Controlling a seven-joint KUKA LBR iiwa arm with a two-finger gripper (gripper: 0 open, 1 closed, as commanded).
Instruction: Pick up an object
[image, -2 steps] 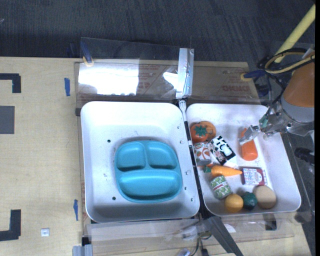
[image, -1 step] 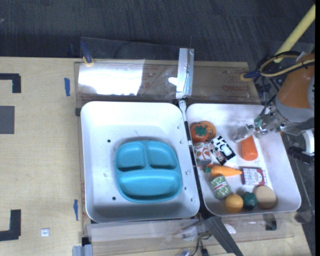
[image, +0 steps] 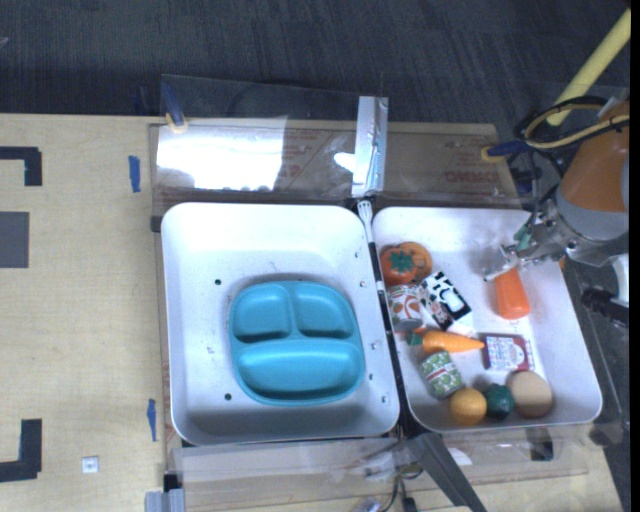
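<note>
bins: 2 (image: 190, 300) (image: 580, 330) | blue divided tray: 1 (image: 296, 340) | small items in right bin: about 10 (image: 452, 342)

Tray (image: 296, 338) central in left bin (image: 190, 300). Carrot (image: 452, 342) central in right bin (image: 570, 330); egg (image: 530, 392) at 4 o'clock.

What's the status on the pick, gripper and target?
Gripper over right bin, grip state unclear. Orange block just below it, lying on the bin floor. Nothing between them.

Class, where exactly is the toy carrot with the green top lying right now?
The orange toy carrot with the green top lies in the right-hand white bin, towards its left side, between the black-and-white patterned item above it and the small green-labelled can below.
</note>
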